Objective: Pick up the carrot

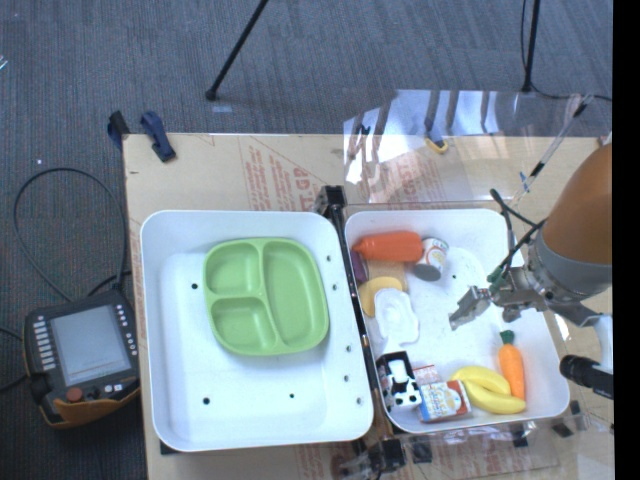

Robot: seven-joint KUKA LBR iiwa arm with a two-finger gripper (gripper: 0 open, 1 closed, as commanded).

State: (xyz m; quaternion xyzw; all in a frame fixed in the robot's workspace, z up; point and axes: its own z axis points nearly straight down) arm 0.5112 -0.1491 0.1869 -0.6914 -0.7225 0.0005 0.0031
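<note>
Grey carpet lies around the bench (250, 168) with its 2 white bins. In the right bin (480, 218) the carrot (512, 366) lies beside a banana (490, 388) — not picked up yet. Just above it the gripper (490, 303) hangs spread open, holding nothing.

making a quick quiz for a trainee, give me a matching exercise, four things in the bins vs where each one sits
Things:
1. carrot
2. green divided plate
3. banana
4. small can

Places:
A. left bin, alone
B. right bin, top middle, beside the orange-red sausage-shaped toy
C. right bin, right side, upright just below the tool
D. right bin, bottom right, lying left of the carrot's tip

Pairs: 1-C, 2-A, 3-D, 4-B
</note>
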